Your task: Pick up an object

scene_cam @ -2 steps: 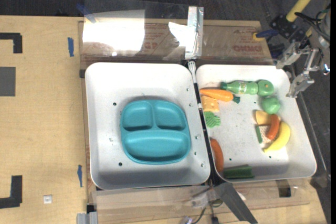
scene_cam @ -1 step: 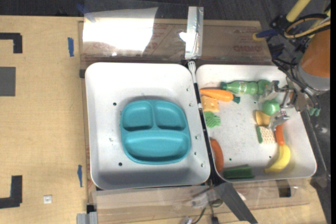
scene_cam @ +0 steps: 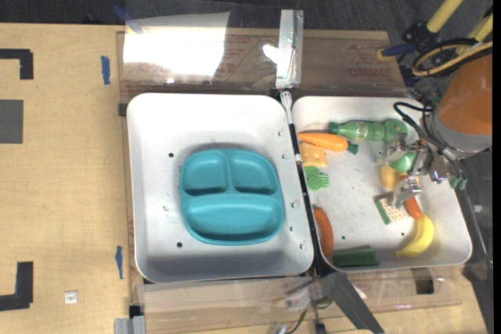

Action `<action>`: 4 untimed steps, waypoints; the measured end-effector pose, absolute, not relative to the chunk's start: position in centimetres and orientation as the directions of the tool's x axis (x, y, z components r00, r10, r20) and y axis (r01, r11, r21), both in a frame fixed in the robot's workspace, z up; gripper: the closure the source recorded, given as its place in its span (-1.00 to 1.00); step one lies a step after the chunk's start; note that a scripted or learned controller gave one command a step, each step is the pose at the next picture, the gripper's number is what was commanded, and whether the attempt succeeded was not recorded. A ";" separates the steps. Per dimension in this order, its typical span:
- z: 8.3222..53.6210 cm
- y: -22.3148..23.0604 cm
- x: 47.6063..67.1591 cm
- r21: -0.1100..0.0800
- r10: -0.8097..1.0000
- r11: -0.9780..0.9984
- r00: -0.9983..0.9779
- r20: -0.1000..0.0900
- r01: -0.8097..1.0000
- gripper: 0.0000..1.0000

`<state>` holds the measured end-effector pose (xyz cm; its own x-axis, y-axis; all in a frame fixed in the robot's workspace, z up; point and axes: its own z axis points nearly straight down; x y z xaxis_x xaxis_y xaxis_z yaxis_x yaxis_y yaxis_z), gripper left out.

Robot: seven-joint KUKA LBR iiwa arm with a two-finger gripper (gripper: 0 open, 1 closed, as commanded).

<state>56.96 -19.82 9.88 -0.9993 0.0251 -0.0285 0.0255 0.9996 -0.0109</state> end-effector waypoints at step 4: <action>8.8 -19.7 60.3 -0.002 -0.001 1.000 -1.000 -0.011 -0.001 -1.00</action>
<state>60.33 -19.70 8.81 -0.9999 -0.0011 -0.0115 -0.0011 1.0000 -0.0017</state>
